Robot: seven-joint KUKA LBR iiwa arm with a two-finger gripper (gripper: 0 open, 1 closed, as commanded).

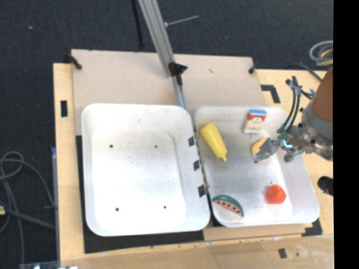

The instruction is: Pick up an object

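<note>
Nearest the camera, at the front rim of the right bin, lies a watermelon slice toy, with a red ball a little further back and to the right. Further in are a yellow bottle-shaped toy near the wall shared with the left bin, and a small white carton with a red and blue top at the back. Both bins sit on a pale tabletop.

The fingers hang low over the middle of the right bin, beside a small yellow block that seems the likely thing to pick. The dark tip on the left looks to touch or overlap the block, but from this slant I cannot tell whether the block sits between the tips or just next to them, nor how wide they stand.

The risk, as I judge it, is a graze instead of a grip: if the tips close off-centre, the small block could tilt, slide across the smooth floor or pop out toward the carton. A lift begun before a firm hold would come up with nothing
</note>
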